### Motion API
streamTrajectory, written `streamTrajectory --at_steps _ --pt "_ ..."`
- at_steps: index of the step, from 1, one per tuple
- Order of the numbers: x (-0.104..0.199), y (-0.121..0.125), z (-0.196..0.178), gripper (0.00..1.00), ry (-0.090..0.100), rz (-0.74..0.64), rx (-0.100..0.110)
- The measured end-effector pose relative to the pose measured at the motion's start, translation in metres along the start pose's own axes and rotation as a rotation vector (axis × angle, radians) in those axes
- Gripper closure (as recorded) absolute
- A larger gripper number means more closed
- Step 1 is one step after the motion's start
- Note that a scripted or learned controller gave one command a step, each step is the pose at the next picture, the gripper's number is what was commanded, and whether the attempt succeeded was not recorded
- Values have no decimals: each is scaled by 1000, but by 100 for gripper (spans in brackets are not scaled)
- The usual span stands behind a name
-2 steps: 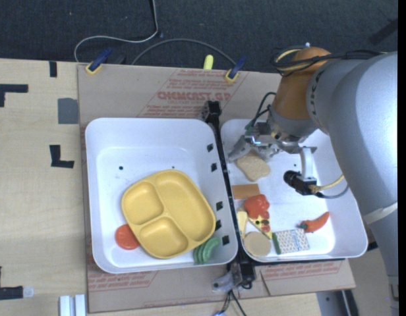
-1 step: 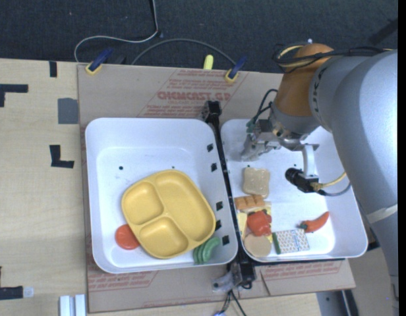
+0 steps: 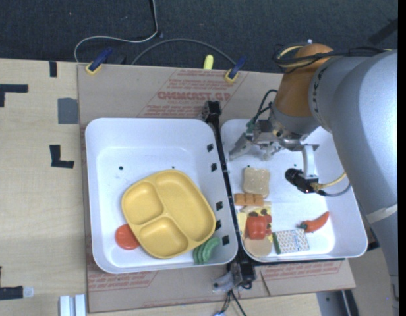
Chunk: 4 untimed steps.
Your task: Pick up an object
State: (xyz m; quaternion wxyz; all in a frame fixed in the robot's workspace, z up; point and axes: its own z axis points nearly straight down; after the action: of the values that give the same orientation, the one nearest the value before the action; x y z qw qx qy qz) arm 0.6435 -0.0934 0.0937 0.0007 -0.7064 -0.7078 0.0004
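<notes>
My gripper (image 3: 254, 149) hangs over the back left part of the right bin (image 3: 345, 242). Its fingers are spread open and nothing is between them. Just in front of it lies a tan bread slice (image 3: 256, 180). An orange waffle piece (image 3: 248, 199), a red pepper (image 3: 258, 226) and a tan cookie (image 3: 258, 246) follow in a row toward the front. Further right are a green-edged checkered packet (image 3: 292, 241) and an orange-red chili (image 3: 315, 222).
The left bin (image 3: 104, 143) holds a yellow divided plate (image 3: 167, 212), a red tomato (image 3: 126, 237) and a green ridged item (image 3: 206, 250). A black divider rail (image 3: 219, 170) separates the bins. A black cable plug (image 3: 299, 178) hangs from the arm over the right bin.
</notes>
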Motion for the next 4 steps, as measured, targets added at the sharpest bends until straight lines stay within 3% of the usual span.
streamTrajectory --at_steps 1,2,3,4 --pt "-3 -53 9 0 -2 2 -1" --pt "-2 -26 9 0 0 0 -3" --pt "0 -87 8 0 -1 3 -3" --pt "-1 -123 8 0 -2 2 -6"
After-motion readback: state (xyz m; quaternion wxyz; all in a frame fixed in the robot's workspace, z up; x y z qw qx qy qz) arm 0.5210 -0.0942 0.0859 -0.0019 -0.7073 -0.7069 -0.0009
